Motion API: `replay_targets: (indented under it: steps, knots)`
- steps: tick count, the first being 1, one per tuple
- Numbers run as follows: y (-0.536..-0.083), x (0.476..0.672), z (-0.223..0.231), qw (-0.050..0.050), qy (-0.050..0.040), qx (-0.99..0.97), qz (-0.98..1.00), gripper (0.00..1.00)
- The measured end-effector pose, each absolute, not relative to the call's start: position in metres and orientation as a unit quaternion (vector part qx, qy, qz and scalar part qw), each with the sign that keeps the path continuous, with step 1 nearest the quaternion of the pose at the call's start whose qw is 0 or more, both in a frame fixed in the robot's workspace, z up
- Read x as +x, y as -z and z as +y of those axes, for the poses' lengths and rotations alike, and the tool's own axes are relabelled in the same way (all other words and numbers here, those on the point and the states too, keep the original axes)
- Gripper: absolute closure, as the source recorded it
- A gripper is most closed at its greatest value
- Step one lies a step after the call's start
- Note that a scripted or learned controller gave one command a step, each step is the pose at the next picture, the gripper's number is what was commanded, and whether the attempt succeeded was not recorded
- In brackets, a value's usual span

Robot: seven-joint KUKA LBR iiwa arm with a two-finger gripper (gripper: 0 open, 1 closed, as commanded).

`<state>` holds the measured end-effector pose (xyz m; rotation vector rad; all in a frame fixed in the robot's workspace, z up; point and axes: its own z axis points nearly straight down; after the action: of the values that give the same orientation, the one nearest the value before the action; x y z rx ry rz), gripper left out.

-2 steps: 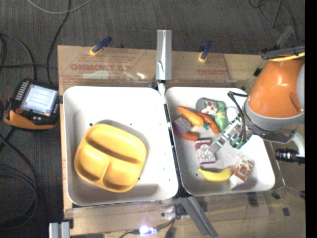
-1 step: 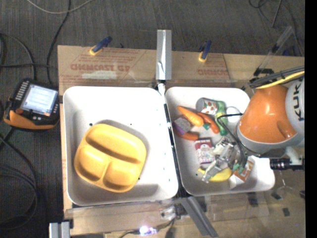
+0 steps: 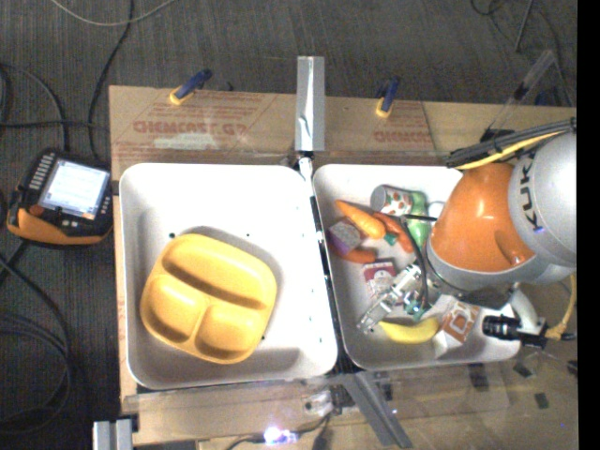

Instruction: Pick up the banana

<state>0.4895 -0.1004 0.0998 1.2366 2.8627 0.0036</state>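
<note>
The yellow banana [image 3: 411, 331] lies near the front wall of the right bin [image 3: 487, 352], curved and flat on the floor. My gripper [image 3: 377, 313] is low in that bin, just left of and above the banana's left end, and close to touching it. The grey arm with its orange band [image 3: 478, 218] covers the bin's right half. No object is visibly lifted.
Around the gripper lie an orange carrot [image 3: 361, 218], a green can [image 3: 398, 200], a purple item [image 3: 344, 239], a red-and-white packet [image 3: 378, 272] and a small orange-and-white box [image 3: 459, 324]. The left bin [image 3: 141, 195] holds a yellow divided tray [image 3: 211, 293].
</note>
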Motion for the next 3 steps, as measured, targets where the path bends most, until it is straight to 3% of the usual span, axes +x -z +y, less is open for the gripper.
replay_targets:
  steps: [1, 2, 3]
  knots:
    - [-0.095, 0.505, -0.108, 0.009, -0.0042, 0.412, 0.911, 0.00]
    - [-0.252, 0.485, -0.119, 0.001, -0.0005, 0.342, 0.940, 0.00]
    - [-0.122, 0.483, -0.146, -0.001, 0.0002, 0.281, 0.960, 0.00]
